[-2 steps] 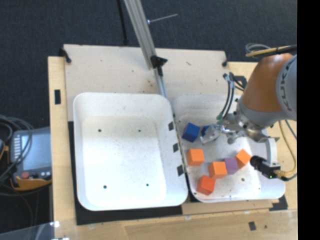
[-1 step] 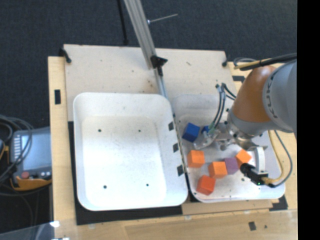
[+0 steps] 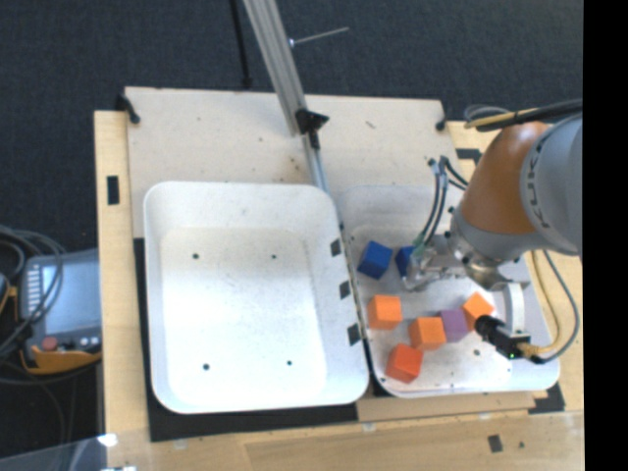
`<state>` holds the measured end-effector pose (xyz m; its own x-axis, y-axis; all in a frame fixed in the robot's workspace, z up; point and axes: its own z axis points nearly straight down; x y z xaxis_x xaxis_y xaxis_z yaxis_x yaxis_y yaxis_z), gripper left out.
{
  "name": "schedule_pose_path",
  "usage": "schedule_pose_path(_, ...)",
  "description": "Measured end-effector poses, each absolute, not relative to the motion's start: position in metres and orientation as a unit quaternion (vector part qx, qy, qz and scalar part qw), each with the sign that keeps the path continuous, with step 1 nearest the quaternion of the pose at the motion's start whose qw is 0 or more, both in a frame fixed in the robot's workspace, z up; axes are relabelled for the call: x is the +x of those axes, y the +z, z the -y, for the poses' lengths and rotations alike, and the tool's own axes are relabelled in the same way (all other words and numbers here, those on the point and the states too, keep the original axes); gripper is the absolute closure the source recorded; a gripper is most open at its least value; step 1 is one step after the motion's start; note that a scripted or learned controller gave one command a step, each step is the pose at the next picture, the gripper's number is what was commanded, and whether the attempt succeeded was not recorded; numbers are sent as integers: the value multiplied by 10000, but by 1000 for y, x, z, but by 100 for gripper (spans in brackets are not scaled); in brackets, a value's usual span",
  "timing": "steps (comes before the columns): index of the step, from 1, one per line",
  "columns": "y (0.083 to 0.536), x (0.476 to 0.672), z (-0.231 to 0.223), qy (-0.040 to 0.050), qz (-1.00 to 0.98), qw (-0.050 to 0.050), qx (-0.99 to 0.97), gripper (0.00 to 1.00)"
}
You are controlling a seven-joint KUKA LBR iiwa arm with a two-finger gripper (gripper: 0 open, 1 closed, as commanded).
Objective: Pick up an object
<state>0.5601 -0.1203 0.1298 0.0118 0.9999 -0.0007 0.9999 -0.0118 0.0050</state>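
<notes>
The right bin (image 3: 392, 214) holds several small blocks. A blue block (image 3: 375, 259) lies near its middle, with a second blue block (image 3: 404, 259) just right of it, partly hidden by the gripper. Below them sit an orange block (image 3: 386, 310), another orange block (image 3: 427, 333), a purple block (image 3: 454, 324), an orange block (image 3: 478, 306) and a red-orange block (image 3: 403, 363). My gripper (image 3: 420, 269) reaches down into this bin from the right, right beside the second blue block. The arm's orange band (image 3: 496, 180) and wrist hide the bin's right side.
The left bin (image 3: 167, 214) is a large shallow white tray. A slanted metal post (image 3: 280, 57) rises from the bench behind the bins. A black cable connector (image 3: 496, 334) hangs by the wrist over the right bin's lower right.
</notes>
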Motion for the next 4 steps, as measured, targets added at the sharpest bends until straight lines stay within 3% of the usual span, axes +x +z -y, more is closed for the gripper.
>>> schedule_pose_path(2,258,566,120,25,-7083,39,7059,100)
schedule_pose_path(3,266,567,121,5,-7092,9,7050,100)
schedule_pose_path(4,265,586,76,7,-7092,12,7050,100)
